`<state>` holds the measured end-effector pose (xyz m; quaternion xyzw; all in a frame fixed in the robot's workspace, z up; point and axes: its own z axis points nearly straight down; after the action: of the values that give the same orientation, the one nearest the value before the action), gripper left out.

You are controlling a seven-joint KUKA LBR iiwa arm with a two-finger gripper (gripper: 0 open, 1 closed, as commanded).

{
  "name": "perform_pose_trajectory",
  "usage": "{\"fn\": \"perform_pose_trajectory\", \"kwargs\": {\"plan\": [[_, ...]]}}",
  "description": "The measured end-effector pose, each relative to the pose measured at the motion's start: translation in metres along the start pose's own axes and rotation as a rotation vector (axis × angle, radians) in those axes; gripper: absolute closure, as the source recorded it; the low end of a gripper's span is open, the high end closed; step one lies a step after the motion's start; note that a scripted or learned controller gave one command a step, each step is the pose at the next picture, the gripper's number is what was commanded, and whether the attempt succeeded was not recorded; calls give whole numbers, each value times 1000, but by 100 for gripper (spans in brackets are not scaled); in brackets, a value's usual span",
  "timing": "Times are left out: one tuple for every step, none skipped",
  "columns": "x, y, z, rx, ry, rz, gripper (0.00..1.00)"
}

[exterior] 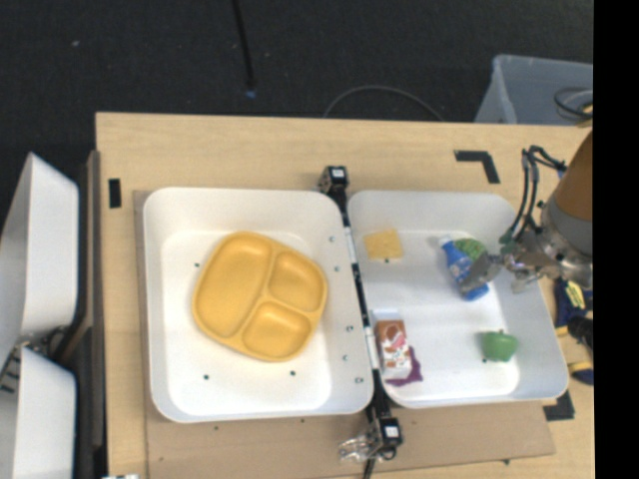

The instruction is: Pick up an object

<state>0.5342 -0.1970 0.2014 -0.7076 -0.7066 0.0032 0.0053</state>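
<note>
Since nothing has left the bins yet, the job looks only just begun. Nearest to us, by the front left corner of the right bin point(529, 387), lies a small snack packet point(395, 349) flat on the floor of the bin. Close to the front right corner sits a little green thing point(497, 344), maybe a toy fruit. Both lie well apart from the arm.

Farther back, near the right wall of that bin, is a blue packet point(463, 263). The gripper point(496, 267) has its tip right beside the blue packet, maybe touching it. I cannot tell if the jaws are wide, closed, or holding it, as that part is too small and blurry. The blue packet seems to rest on the bin floor, so I judge it is not lifted. What is left is to get a grip and raise it.

Toward the back left corner of the right bin lies a pale yellow square point(383, 244). The left bin point(160, 218) holds a yellow tray point(260, 294) with three parts.
</note>
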Motion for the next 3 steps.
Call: {"fn": "perform_pose_trajectory", "kwargs": {"plan": [[0,3,-7,-13,-3,-4,0],[3,12,40,-10,-5,-4,0],[-8,17,90,-11,-5,-1,0]]}}
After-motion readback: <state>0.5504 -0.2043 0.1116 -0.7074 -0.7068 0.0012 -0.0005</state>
